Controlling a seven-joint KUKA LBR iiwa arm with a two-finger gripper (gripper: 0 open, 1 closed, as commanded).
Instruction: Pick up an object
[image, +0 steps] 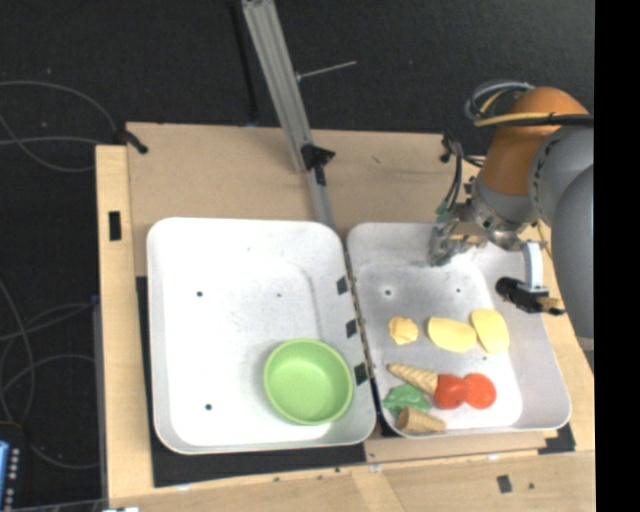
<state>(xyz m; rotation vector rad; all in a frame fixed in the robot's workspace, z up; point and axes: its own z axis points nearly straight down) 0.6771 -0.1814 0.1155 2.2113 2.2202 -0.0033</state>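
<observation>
Camera view gives you the arm (535, 160) reaching in from the right, its gripper (443, 245) hanging over the far end of the right bin (420, 275), near the back rim. You cannot tell from this angle how the jaws are set; nothing shows between them. The objects you could pick lie well apart from the gripper, toward the near half of that same bin. Closest to it is a row of three pale yellow pieces: a small one (403, 330), a larger one (451, 334) beside it, and a third (490, 331) just to the right. Nearer you lie an ice-cream cone (414, 377), a red tomato-like piece (466, 391), a green leafy piece (405, 397) and a second cone (420, 421) by the front rim. Bare white floor separates the gripper from the yellow row. Over in the left bin (230, 290), a green bowl (308, 381) sits upright near the front right corner.
</observation>
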